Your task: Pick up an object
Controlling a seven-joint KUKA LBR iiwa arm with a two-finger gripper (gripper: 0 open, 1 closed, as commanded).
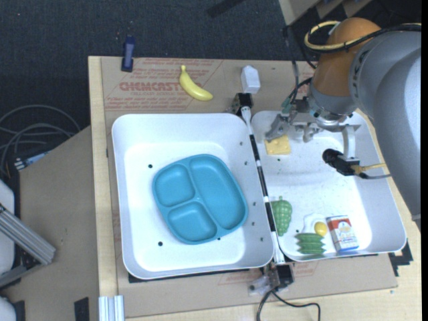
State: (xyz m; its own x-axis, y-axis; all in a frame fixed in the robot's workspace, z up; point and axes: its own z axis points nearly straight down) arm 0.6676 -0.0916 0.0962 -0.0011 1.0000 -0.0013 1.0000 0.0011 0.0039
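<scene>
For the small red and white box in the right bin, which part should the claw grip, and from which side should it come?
Probably from above, closing across the two long sides of the red and white box. It lies flat in the right bin, its broad printed face up. Its far end looks free; a small yellow object sits beside one long side, and the bin wall lies just beyond its near end.

Left of the gripper, the blue divided plate looks like smooth, slightly glossy plastic, as do both white bins. The yellow block just under the gripper seems matt, spongy. The bench top beyond reads as printed cardboard, dull. The banana is shiny plastic; the arm's wrist shell satin grey.
</scene>
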